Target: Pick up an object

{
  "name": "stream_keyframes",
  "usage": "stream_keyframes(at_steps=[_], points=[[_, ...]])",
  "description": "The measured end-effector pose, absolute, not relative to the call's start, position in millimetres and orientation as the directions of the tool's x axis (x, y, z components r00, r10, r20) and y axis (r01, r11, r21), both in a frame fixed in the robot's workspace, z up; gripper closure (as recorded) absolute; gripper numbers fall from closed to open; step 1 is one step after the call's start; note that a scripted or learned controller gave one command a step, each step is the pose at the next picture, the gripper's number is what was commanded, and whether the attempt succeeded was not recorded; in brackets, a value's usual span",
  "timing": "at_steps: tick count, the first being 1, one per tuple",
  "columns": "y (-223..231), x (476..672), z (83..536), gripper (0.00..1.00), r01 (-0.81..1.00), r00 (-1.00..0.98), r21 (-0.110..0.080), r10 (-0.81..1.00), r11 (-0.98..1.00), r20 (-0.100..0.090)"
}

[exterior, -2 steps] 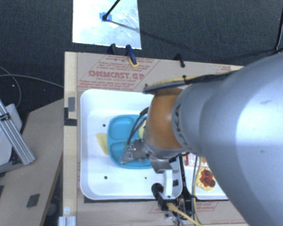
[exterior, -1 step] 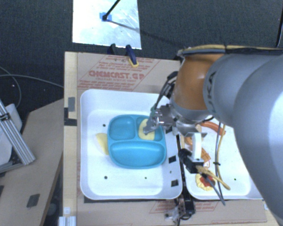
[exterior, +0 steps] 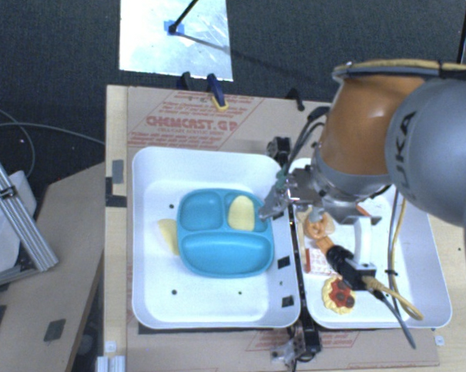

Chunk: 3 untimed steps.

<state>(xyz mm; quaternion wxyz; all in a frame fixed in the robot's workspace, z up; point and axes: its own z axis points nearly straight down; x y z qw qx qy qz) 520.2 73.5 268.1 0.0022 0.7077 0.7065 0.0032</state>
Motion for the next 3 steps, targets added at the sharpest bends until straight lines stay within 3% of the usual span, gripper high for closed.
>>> stream_keyframes(at_steps=[1,2,3], points=[[75,521.2,274,1.00,1.000,-0.005,0.004,1.000,0.005,0.001],[113,486.0,250,1.00,1.000,-0.004,0.001,1.000,0.004,0.001],[112,487.4,261,1.00,1.000,-0.007,0.002,1.000,0.007,0.001]])
